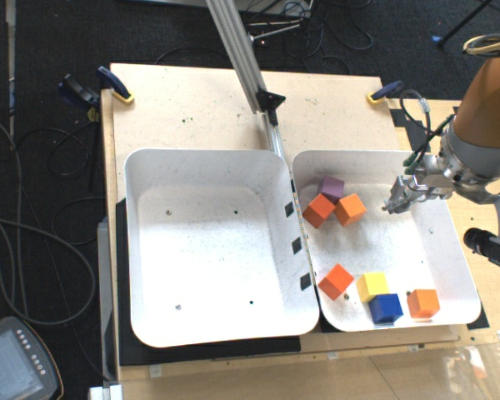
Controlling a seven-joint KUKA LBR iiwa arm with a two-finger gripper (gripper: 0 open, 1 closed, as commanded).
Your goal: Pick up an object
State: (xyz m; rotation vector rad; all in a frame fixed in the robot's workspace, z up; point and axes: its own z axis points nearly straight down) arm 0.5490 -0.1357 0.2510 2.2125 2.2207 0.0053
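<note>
The right bin holds several small blocks. A purple block, a red-orange block and an orange block cluster near its upper left. Along the front sit another orange block, a yellow block, a blue block and an orange block. My gripper hangs over the bin's upper right part, right of the orange block near the cluster, with nothing visibly between its fingers.
The left bin lies beside the right one, their rims meeting at the centre. A slanted metal pole runs down to the bins' junction. Clamps sit at the board's back corners. Cables trail on the dark floor.
</note>
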